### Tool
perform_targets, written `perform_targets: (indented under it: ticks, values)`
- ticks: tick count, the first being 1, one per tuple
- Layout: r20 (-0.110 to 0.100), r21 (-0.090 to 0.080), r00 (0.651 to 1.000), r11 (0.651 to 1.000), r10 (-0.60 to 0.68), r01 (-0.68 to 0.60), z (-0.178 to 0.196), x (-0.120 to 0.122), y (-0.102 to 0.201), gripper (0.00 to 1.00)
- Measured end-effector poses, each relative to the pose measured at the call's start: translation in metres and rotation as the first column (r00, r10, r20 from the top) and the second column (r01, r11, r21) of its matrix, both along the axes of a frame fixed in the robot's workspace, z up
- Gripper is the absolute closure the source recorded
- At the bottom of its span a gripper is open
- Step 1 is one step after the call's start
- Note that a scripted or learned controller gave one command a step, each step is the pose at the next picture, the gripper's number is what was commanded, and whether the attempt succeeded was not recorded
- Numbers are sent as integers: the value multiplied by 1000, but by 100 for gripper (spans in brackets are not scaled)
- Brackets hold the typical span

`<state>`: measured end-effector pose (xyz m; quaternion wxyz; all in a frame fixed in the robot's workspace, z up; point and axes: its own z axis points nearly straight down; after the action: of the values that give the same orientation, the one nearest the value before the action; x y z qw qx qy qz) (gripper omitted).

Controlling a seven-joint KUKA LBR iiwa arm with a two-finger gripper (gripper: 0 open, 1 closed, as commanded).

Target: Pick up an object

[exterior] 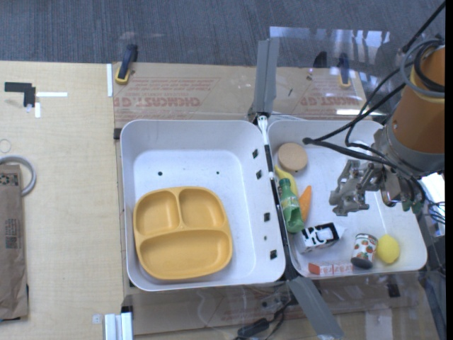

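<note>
- Where the grey metal gripper (352, 193) hangs over the right-hand shallow white bin (408, 263), its fingers point down and left, and whether they are parted or clenched cannot be told; nothing is seen between them.
- Just left of the fingers lies a small orange carrot-shaped toy (306, 200), tilted, beside a green squeeze bottle (289, 204) that runs along the bin's left wall.
- Above the bottle sit a yellow banana-like piece (282, 173) and a round tan wooden disc (291, 157), touching each other.
- Below the fingers rests a small black-and-white carton (318, 236).
- Near the bin's front right corner stand a little printed can (364, 250) and a yellow lemon-shaped toy (388, 248), just beside one another.
- Behind the gripper rises the arm's orange band (423, 105), with black cables trailing leftward.
- Across the divider, the left-hand white bin (184, 147) holds a yellow three-compartment plate (183, 231).
- Further left, on the pale wooden tabletop (64, 140), lies a brown paper bag (11, 239).
</note>
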<state>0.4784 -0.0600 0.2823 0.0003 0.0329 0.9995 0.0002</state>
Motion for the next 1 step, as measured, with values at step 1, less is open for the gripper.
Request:
perform_targets:
  ticks: [1]
  values:
    - [0,0,998,998,62,-62,-91,31,67,100]
